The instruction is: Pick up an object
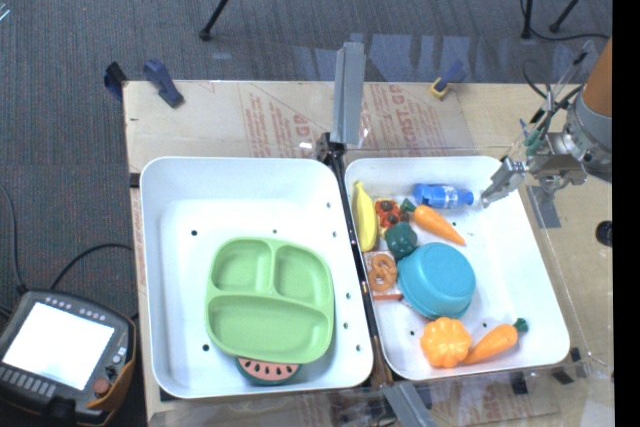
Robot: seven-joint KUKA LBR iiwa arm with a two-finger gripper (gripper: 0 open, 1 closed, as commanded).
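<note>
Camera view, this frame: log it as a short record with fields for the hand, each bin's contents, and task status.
hand: above right bin's far right edge, holding nothing
left bin: green divided plate, watermelon slice
right bin: blue bowl, banana, blue bottle, two carrots, orange pumpkin, pretzel
status: nothing picked up yet

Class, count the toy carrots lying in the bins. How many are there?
2. One carrot lies near the blue bottle in the right bin; another carrot lies by its front edge. The bowl may hide others.
</note>
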